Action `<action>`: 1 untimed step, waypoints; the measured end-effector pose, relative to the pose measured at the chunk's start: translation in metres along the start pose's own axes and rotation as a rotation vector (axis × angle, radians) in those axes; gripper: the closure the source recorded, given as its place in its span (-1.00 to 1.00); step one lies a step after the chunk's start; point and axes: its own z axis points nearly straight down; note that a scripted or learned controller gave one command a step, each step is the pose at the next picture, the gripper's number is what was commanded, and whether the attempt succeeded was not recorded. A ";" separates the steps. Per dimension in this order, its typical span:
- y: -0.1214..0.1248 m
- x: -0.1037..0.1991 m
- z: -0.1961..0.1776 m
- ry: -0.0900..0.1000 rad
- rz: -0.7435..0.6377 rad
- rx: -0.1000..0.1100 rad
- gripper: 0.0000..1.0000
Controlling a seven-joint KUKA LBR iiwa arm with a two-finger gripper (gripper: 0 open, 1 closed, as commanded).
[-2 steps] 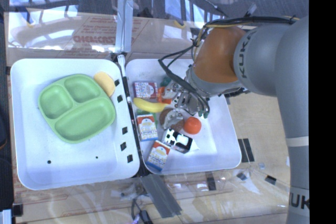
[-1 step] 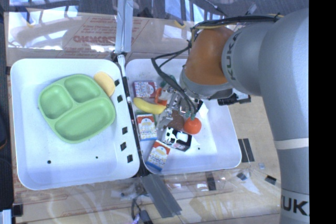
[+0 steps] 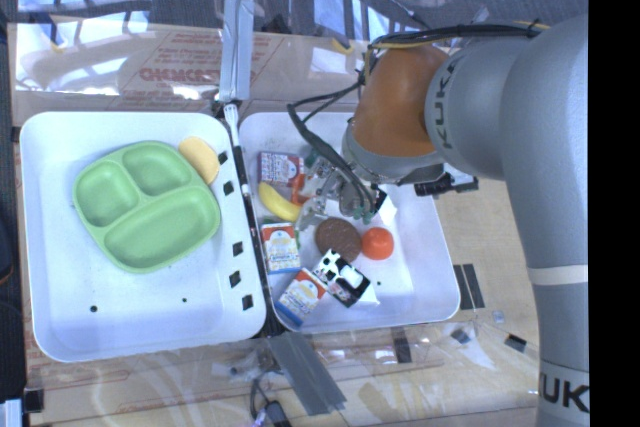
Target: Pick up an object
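Hovering low in right bin (image 3: 425,285), arm (image 3: 480,105) above banana (image 3: 278,202), brown disc (image 3: 338,237).

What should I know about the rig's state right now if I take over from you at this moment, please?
Hand: down in the right bin, low over the cluttered middle; I cannot tell whether it is open or shut, and nothing is visibly held.
Right bin: banana, brown disc, orange ball, black-and-white piece, three small cartons.
Left bin: green divided plate, with a yellow item at its upper right edge.
Done: the arm has reached the objects.
Left: secure a grasp and lift one object.
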 end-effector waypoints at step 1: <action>-0.048 -0.051 -0.083 0.002 0.086 -0.010 1.00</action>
